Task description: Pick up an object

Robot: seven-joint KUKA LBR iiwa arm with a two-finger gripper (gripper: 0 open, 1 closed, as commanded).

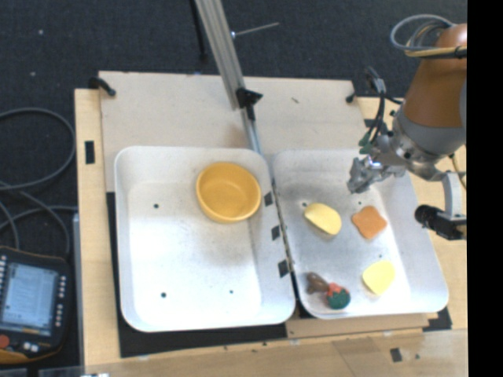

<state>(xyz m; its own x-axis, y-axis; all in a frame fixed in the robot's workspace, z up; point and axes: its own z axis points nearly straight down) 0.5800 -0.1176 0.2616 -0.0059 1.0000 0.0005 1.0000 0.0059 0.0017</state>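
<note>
Overhead slanted view of a pale wooden bench [173,108] bearing two shallow white plastic bins with rounded corners, both speckled with dark grit. The left bin [157,289] holds a round, smooth yellow plastic bowl [228,191], upright, near its far right corner. The right bin [416,289] holds four small objects, well apart from one another: a pale yellow, rounded lemon-like piece [323,218] near the middle; an orange, blocky, matte piece with softened edges [369,222] just to its right; a flat pale yellow wedge [379,276] toward the near right; and a small cluster of brown, red and green parts [330,291] at the near edge, too small to identify.

The grey arm with its orange band enters from the right, partly cut off by the frame. Its two-finger metal gripper [360,181] hangs over the far part of the right bin, above and just beyond the orange piece, touching nothing visible. Whether the jaws stand wide or narrow cannot be told: the fingertips merge into one blurred grey mass.

A ribbed aluminium strut [220,38] slants down to the gap between the bins. A handheld control pendant [27,297] with a lit screen lies on the dark floor at left, partly cut off.
</note>
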